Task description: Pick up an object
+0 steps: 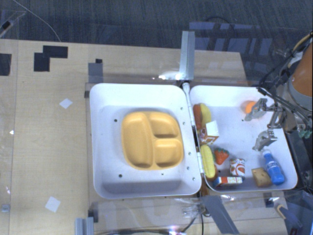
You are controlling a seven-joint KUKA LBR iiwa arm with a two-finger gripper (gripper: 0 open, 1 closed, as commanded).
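Over right bin (pixel 293 180), tool (pixel 261 124) hangs from arm, fingers spread, grasping nothing.

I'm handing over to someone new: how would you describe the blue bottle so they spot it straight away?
Look in the right-hand bin, at its near right corner. The blue bottle lies there beside a brown block, just below the gripper. It is the only blue item, with a white cap.
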